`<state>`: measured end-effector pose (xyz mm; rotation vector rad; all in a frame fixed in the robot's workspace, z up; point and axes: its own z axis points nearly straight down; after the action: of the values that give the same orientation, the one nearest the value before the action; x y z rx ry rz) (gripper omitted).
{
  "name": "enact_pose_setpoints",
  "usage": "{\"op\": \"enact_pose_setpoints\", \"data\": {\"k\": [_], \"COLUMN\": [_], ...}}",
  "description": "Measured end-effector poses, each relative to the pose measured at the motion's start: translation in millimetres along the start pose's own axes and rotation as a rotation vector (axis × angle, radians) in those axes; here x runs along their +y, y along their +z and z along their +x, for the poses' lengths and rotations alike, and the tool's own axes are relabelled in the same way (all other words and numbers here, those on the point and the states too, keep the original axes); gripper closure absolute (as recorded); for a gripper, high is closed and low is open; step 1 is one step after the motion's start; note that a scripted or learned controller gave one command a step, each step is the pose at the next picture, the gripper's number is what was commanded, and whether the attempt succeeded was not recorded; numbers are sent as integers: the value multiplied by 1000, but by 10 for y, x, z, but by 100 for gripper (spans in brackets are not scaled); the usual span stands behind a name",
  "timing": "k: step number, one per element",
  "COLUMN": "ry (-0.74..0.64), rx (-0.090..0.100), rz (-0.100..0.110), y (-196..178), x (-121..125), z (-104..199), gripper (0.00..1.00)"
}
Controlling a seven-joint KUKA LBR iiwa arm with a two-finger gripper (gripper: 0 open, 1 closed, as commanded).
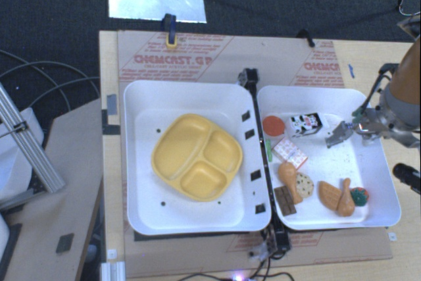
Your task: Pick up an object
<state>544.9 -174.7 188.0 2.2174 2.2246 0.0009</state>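
My gripper (340, 135) hangs over the upper right part of the right bin (378, 171), with the grey arm and its orange band reaching in from the right. It sits just right of a black-and-white cow-print carton (306, 123), apart from it. A red disc (273, 125) and a pink checkered wafer (290, 153) lie further left. Toward the front lie a tan drumstick (287, 176), a cookie (304, 185), a brown chocolate bar (285, 200), an orange pastry (328, 194), a second drumstick (345, 197) and a small green-and-red item (359, 195). I see nothing held in the gripper.
The left bin (141, 141) holds a yellow divided tray (197, 156). A black divider (258, 141) runs between the bins. Both bins rest on a cardboard sheet (197, 56). An aluminium frame (26, 141) stands at the far left.
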Motion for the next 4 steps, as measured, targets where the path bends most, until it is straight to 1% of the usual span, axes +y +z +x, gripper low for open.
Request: {"op": "enact_pose_setpoints", "data": {"k": [1, 2, 3, 4], "ry": [4, 4, -1, -17], "rx": [4, -3, -1, 5], "rz": [10, -4, -3, -12], "y": [905, 1037, 1029, -28], "x": [-611, -331, -192, 218], "z": [155, -340, -315, 1180], "gripper": [0, 0, 0, 0]}}
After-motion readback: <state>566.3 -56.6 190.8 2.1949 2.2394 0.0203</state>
